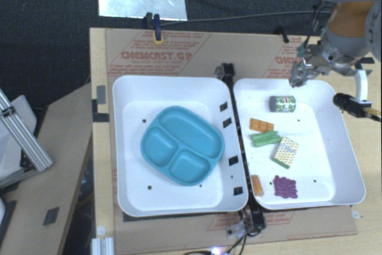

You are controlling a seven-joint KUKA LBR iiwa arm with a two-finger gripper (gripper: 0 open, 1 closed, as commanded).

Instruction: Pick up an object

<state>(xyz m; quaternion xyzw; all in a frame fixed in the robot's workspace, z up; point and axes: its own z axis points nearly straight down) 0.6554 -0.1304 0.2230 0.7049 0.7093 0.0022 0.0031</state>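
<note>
From my remote station I saw the arm [349, 15] reaching in from the right, its gripper [298, 77] hanging over the far edge of the right bin [343, 128]. The tip was small and dark at that angle, and I could not tell how it was set; nothing showed in its grasp.

Just below and left of the gripper lay a small can [282, 104] on its side, grey with a green label, near the bin's far wall. Toward me from it sat an orange block [261, 125], and just beside that a green piece [265, 139]. Right of the green piece was a small patterned box [286, 152], tilted. A purple bunch of grapes [285, 187] rested near the bin's near edge, and a little orange piece [256, 184] lay by the left wall.

The left bin [131, 128] held a blue divided plate [181, 145] with three compartments, sitting near its middle, well apart from the gripper.
</note>
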